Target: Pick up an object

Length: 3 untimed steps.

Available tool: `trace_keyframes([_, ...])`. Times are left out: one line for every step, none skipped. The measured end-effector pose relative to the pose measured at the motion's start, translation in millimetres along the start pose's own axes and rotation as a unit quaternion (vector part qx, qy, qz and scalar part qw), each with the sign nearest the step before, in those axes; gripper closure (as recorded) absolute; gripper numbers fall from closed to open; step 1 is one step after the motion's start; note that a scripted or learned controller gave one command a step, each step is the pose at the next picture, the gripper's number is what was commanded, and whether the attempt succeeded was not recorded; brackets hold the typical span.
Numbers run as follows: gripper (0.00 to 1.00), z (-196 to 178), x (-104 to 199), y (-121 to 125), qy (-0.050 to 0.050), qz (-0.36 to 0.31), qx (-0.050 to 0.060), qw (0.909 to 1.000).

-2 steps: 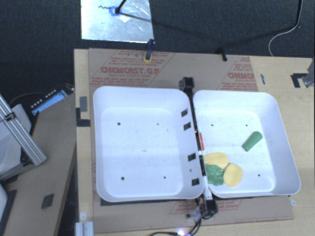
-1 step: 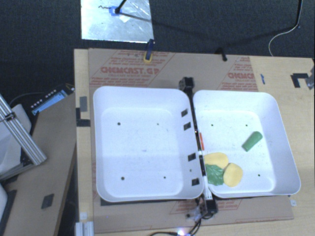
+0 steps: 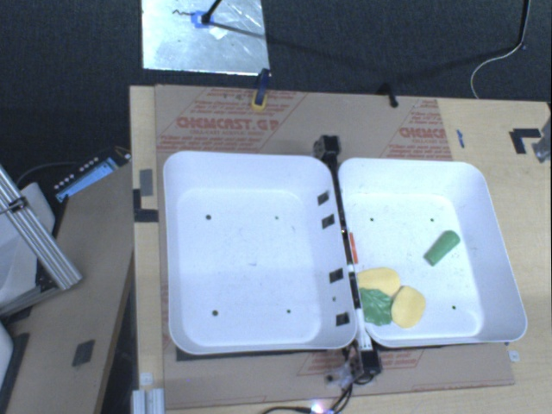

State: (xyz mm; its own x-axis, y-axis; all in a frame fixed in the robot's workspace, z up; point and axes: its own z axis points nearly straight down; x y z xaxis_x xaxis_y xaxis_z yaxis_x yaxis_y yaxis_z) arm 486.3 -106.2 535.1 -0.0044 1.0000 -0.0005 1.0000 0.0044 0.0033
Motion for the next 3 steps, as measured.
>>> trace_keyframes([0.0, 0.1, -0.1, 0.2, 0.0, 0.0, 0.0, 1.0])
trace_keyframes([1.0, -11.6, -0.4, 0.9, -0.001, -0.002, -0.002, 1.0])
trace_keyframes([0.0, -11.2, -0.4, 0.8, -0.001, -0.002, -0.002, 1.0])
